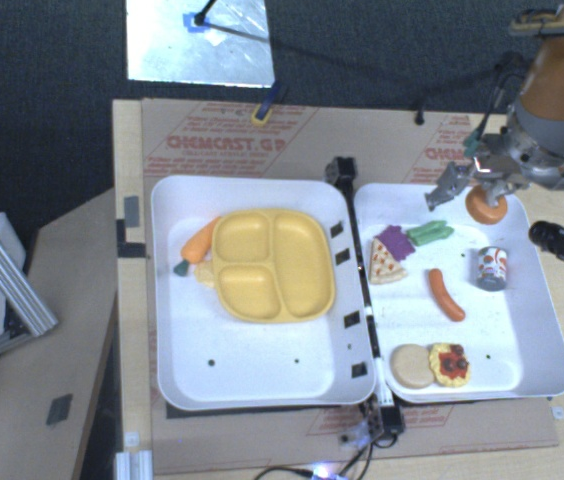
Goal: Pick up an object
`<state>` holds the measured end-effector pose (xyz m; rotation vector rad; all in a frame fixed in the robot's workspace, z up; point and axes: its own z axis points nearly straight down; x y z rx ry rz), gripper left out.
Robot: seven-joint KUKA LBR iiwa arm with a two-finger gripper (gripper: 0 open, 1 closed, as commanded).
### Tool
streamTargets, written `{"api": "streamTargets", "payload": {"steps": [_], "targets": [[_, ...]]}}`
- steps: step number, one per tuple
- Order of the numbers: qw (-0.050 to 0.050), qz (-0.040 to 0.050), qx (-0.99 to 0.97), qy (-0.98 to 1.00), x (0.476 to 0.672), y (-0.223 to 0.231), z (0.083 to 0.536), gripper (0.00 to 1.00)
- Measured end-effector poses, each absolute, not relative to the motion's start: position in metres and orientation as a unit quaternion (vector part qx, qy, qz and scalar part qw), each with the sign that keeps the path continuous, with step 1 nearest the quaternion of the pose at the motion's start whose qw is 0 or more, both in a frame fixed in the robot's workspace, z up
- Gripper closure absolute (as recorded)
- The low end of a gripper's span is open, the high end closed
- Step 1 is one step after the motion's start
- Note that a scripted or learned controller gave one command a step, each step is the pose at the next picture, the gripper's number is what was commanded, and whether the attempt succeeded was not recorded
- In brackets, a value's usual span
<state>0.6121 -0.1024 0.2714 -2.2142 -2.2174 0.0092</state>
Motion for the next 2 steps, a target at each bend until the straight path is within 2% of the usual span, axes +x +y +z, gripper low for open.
{"api": "streamTargets", "payload": {"steps": [1,2], "targets": [[0.000,-0.0005,-0.706,-0.708,0.614,-0.102,0.278,0.00],[0.001,0.0012,-0.707,-0.707,0.612,-0.109,0.218,0.00]]}}
